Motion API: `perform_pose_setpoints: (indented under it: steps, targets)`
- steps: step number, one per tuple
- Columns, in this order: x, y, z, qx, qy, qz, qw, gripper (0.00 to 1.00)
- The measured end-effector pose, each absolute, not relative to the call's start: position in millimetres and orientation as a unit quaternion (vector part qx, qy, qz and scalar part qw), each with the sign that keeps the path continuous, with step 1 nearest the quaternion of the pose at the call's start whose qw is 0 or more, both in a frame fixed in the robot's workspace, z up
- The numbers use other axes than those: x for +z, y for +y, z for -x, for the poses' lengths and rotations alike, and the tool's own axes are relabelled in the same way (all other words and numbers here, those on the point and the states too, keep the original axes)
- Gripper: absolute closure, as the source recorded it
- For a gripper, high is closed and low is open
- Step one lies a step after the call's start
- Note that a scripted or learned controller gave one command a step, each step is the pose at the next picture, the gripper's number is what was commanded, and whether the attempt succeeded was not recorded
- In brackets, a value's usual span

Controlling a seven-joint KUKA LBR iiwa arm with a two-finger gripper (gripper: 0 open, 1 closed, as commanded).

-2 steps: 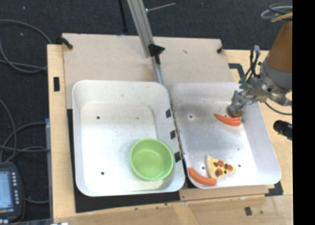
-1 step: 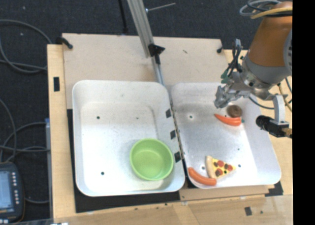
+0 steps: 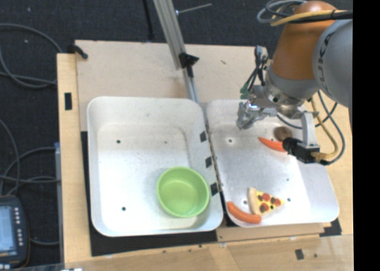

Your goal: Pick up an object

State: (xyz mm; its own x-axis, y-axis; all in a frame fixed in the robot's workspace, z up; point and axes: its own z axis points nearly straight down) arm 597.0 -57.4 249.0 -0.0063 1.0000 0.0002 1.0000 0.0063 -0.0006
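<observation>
My gripper (image 3: 245, 118) hangs over the far left part of the right bin (image 3: 309, 195), pointing down, with nothing visibly held. An orange carrot-like piece (image 3: 272, 143) lies just to its right on the bin floor. A small brown object (image 3: 282, 133) sits behind the carrot, partly under the wrist. Near the front edge of the right bin lie a pizza slice toy (image 3: 263, 201) and an orange-red sausage (image 3: 243, 213). A green bowl (image 3: 183, 191) stands upright in the left bin (image 3: 119, 145), at its front right.
A slanted aluminium pole (image 3: 169, 24) rises from a clamp behind the seam between the bins. The arm's black bracket and cables (image 3: 306, 148) hang over the right bin's far right. The wooden bench edge (image 3: 68, 145) borders the left bin.
</observation>
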Motion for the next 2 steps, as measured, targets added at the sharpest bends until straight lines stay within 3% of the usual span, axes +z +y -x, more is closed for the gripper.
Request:
perform_pose_setpoints:
  steps: [2]
  targets:
    - [236,48,-595.9,-0.0002,-0.71,0.704,0.001,1.0]
